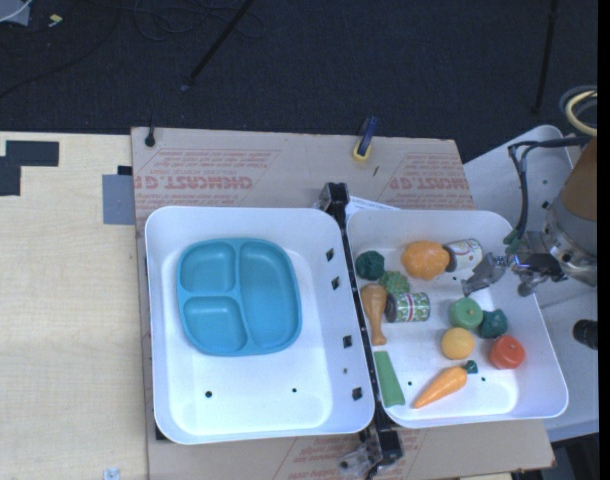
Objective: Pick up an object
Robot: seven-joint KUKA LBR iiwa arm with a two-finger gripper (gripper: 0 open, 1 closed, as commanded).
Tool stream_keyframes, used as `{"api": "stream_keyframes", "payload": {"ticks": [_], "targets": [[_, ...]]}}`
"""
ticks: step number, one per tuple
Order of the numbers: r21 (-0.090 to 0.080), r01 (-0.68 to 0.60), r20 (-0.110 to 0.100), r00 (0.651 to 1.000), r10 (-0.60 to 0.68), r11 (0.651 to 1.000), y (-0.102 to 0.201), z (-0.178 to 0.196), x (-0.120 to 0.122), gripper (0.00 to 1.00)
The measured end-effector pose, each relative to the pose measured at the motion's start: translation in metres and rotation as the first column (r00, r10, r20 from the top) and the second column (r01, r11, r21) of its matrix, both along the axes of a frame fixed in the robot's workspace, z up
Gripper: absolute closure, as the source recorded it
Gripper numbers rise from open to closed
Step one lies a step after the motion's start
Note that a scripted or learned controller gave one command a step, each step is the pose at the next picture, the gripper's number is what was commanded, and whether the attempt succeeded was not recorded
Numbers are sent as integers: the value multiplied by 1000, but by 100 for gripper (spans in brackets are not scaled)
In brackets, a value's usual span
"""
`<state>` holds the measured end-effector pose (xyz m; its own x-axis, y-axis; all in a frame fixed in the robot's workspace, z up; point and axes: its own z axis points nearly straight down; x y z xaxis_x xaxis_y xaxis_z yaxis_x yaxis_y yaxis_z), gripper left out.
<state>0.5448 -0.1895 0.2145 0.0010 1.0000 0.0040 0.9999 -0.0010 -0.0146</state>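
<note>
My gripper [505, 276] hangs over the right side of the right bin [545, 388], open, with nothing between its fingers. One fingertip [477, 282] is just above a green apple [466, 314] and right of a small silver can [464, 254]. Around them lie an orange fruit [425, 259], a green-labelled can [410, 307], a yellow lemon [458, 343], a red tomato [506, 352], a teal piece [494, 322], a carrot [441, 385], a drumstick [373, 308], a broccoli [370, 264] and a green strip [388, 377].
The left bin [235, 408] holds a blue divided plate [238, 296]. A black divider [350, 298] with clips runs between the bins. The arm's wrist [575, 228] and cables stand at the right edge. A blue-yellow clamp [364, 139] sits on the cardboard behind.
</note>
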Motion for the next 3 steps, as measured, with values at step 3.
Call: {"api": "stream_keyframes", "payload": {"ticks": [3], "targets": [[3, -3, 6, 1000, 3, 1000, 9, -104, -6, 0]]}}
